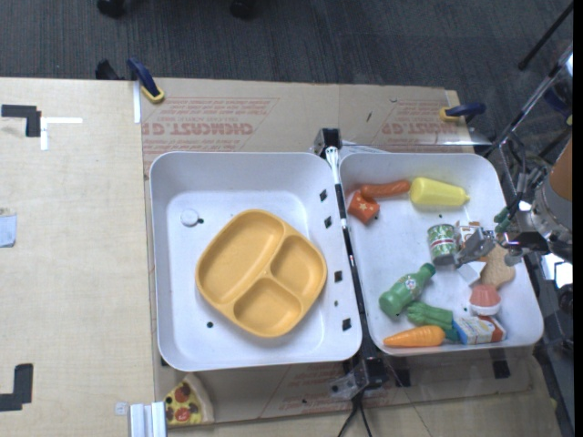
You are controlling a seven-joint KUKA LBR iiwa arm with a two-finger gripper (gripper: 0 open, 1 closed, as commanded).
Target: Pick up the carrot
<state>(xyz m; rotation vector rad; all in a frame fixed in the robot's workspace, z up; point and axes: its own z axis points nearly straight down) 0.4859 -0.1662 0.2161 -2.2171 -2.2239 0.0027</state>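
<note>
The carrot is orange and tapered. It lies flat along the front wall of the right bin, with its tip pointing left. My gripper hangs over the right-middle of that bin, just right of a small green-labelled can. It is well behind the carrot and to its right, with several toys lying between them. The arm comes in over the bin's right wall.
Around the carrot lie a green bottle, a green vegetable and a small carton. A tan and red toy lies below the gripper. At the back are a yellow toy, a red-orange strip and a red piece. The left bin holds a yellow divided plate.
</note>
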